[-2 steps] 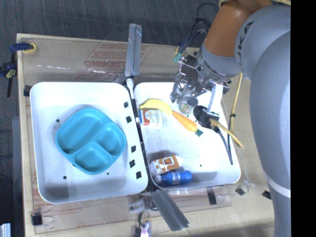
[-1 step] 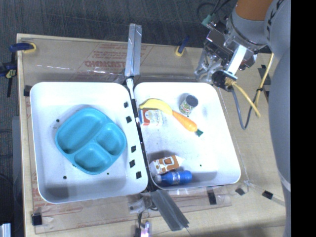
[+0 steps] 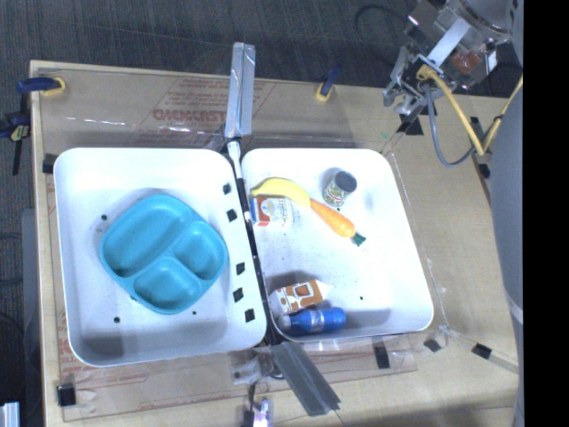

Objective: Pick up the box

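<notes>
Nothing was done yet: the gripper (image 3: 407,96) hung high beyond the right bin (image 3: 404,238), grip state impossible to tell, while the box (image 3: 297,296) lay untouched beside the blue bottle (image 3: 317,319).

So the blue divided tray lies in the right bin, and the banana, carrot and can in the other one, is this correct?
Not quite. The camera view shows the blue divided tray in the left bin; the banana, carrot and can lie in the right bin.
</notes>
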Available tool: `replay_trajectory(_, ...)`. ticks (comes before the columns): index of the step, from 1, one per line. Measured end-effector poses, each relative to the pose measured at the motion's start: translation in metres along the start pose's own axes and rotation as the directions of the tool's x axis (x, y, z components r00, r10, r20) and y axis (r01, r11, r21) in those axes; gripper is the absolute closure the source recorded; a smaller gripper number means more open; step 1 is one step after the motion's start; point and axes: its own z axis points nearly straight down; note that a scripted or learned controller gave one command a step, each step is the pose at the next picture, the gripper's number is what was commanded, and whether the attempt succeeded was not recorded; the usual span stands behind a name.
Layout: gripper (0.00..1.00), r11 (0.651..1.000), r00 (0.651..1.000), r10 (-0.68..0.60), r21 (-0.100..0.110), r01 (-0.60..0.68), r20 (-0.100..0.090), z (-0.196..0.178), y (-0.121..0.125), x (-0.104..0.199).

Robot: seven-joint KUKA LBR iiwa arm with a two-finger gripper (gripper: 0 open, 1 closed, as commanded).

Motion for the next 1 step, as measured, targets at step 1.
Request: replay_trajectory(1, 1.0, 0.999, 0.999, 0.044, 0.0, -0.044, 0.0, -0.0006, 0.0131, -0.0016)
